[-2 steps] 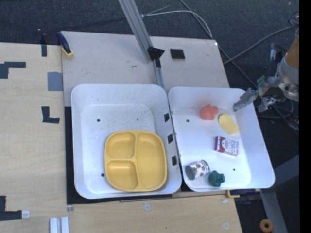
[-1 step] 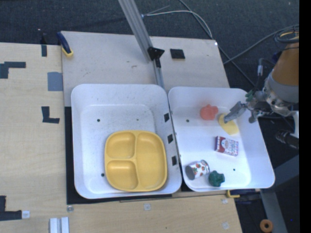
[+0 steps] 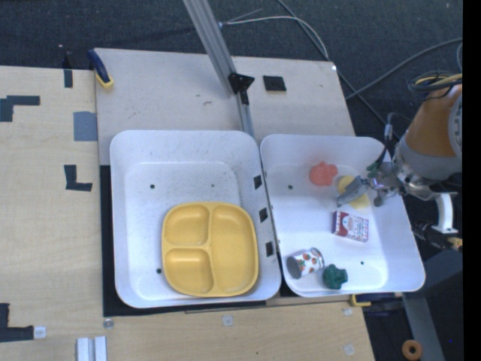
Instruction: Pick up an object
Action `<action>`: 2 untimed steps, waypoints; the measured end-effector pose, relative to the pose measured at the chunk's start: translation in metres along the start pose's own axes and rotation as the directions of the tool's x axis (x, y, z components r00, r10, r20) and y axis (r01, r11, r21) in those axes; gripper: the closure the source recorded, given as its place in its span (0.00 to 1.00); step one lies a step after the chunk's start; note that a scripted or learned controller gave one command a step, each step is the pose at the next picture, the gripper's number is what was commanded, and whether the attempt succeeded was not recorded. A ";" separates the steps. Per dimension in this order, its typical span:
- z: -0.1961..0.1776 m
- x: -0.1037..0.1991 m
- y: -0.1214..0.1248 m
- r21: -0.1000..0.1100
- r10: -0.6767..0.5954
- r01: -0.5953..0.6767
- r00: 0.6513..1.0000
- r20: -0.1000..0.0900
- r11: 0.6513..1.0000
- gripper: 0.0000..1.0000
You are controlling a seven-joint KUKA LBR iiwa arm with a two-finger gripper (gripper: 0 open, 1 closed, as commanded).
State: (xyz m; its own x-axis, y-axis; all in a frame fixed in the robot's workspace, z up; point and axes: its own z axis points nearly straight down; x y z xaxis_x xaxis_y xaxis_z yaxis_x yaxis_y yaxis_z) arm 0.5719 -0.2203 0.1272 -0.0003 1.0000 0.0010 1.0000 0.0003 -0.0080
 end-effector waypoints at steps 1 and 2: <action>0.042 0.000 0.001 -0.010 -0.001 0.001 1.000 0.003 1.000 0.00; 0.029 0.000 0.003 -0.015 -0.002 0.002 1.000 0.006 1.000 1.00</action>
State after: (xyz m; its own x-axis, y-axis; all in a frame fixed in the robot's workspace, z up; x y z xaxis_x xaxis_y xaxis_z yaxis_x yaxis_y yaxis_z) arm 0.5746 -0.2206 0.0984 -0.0026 1.0000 -0.0053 1.0000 0.0027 0.0072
